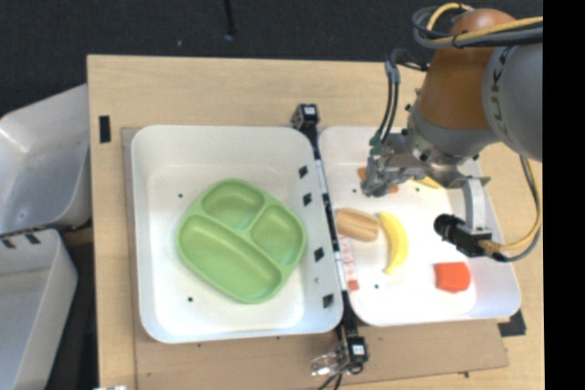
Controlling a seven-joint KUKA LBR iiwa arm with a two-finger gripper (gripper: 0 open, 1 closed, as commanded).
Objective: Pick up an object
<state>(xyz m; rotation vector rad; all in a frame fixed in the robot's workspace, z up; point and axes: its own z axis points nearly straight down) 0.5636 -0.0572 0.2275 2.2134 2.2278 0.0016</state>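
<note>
White right bin holds a bread roll, a banana and a red block; the gripper hangs low just above the roll, whether its jaws are open I cannot tell. A green divided plate sits in the left bin.

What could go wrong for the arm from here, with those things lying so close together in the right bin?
1. The gripper is low near the right bin's back edge, beside a small orange thing that is mostly hidden; it may close on nothing.
2. The bread roll and banana lie almost touching, so reaching for one could push the other.
3. The red block lies near the bin's front rim and may get knocked aside.
</note>
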